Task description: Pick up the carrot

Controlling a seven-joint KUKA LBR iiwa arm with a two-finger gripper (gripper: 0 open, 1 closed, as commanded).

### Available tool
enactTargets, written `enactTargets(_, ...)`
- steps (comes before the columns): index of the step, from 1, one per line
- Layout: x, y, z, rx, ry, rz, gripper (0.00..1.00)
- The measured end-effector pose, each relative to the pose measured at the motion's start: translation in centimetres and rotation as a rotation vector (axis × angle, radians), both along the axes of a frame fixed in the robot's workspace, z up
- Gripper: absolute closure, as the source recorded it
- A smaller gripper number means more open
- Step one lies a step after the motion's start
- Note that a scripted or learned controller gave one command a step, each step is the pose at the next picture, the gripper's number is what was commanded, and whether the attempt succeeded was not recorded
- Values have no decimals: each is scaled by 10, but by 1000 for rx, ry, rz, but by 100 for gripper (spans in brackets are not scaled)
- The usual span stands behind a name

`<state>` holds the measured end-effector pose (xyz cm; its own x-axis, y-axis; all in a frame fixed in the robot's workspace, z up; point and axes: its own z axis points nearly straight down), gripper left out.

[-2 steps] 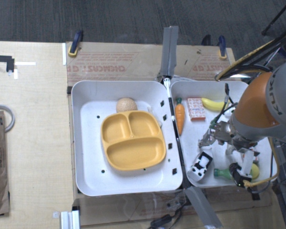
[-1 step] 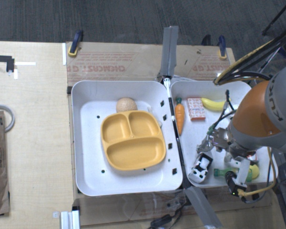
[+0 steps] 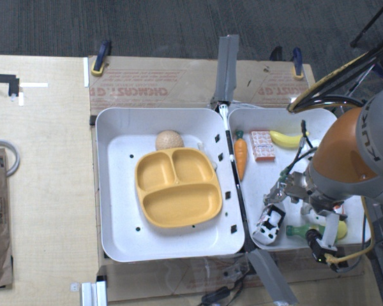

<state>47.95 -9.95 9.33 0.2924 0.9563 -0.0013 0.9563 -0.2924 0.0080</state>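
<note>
Orange carrot lies against the right bin's left wall; gripper hovers lower right — can't tell its opening.

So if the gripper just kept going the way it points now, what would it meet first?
Likely the black-and-white cow toy just below-left of the gripper, then the right bin's floor; depth is unclear. The carrot lies off that line.
</note>
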Motion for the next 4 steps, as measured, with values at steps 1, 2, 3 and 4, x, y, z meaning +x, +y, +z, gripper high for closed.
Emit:
enactTargets(1, -1, 6, -1, 2, 4, -118, 0)
enactTargets(2, 20, -60, 23, 4, 10, 21, 0)
enactTargets(3, 3, -58, 1, 17, 2, -20, 0)
enactTargets(4, -3, 0, -3, 4, 12, -79, 0)
